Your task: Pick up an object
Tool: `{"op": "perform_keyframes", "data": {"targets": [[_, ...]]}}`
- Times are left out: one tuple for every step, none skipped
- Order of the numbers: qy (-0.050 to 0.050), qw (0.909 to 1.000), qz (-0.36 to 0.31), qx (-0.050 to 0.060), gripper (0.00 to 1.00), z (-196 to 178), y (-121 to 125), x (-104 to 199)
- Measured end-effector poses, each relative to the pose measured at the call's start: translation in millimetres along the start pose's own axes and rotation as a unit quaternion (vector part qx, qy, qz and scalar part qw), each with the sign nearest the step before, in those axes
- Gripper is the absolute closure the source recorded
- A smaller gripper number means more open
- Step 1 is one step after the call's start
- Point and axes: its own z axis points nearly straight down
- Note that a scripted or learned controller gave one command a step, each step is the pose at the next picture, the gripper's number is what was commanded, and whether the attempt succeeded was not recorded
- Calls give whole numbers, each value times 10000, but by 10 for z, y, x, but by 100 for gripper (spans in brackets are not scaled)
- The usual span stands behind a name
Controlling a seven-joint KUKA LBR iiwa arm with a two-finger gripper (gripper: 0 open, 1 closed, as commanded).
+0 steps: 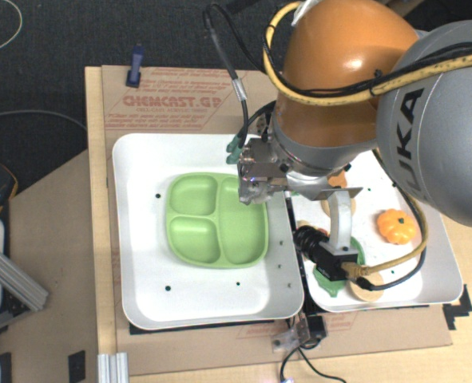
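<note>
A light green divided plate point(212, 230) lies in the left bin point(140, 214). My gripper point(255, 183) hangs over the plate's far right corner, under the bulky orange and grey wrist. In the right bin point(435, 274), a small orange pumpkin-shaped object point(398, 226) sits near the right side. A bit of another orange object point(337, 180) peeks out from under the arm. A green piece point(354, 255) and a tan ring-like object point(369, 291) lie at the right bin's near edge, both partly hidden.
The bins stand on a brown board with red lettering point(172, 98). A blue clip point(135, 66) sits on the board's far left corner. Cables loop around the wrist. The arm covers most of the right bin's far half.
</note>
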Motion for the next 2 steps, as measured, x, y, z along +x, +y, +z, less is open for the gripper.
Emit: {"op": "perform_keyframes", "data": {"targets": [[-49, 9999, 58, 90, 100, 341, 266, 152], [-58, 9998, 85, 139, 100, 941, -54, -44]]}}
